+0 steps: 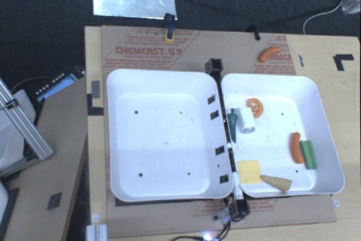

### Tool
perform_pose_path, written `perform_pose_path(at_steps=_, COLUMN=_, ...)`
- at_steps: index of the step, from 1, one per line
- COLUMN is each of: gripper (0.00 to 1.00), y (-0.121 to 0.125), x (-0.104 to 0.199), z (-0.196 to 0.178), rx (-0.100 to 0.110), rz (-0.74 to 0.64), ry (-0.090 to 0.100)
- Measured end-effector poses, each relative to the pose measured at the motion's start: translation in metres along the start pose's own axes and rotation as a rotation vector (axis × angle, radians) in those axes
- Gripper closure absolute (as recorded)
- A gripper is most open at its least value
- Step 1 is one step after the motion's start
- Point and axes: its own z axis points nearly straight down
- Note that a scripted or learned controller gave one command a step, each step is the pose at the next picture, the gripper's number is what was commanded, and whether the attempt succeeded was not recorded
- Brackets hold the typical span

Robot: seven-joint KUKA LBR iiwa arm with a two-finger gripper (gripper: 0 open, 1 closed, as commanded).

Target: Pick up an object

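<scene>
- Nearest me, a cone-shaped wafer (276, 182) lies beside a yellow square (249, 171) in the right bin (324, 115).
- Orange sausage (295, 147) touches a green stick (308, 154).
- Gripper: cannot tell.

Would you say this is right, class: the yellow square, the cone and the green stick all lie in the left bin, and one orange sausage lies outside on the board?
Wrong bin. The camera view shows the yellow square, cone and green stick in the right bin, not the left bin. The orange sausage does lie outside on the board.

The right bin (324, 121) holds a pretzel (255, 106), white cylinder (247, 120), sausage (295, 147) and yellow square (249, 171).
</scene>
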Motion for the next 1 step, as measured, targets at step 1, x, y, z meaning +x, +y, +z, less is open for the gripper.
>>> perform_pose_path(at_steps=1, gripper=1.00, y=-0.0137, x=0.0183, z=-0.0002, rx=0.000, rz=-0.005, ry=0.000)
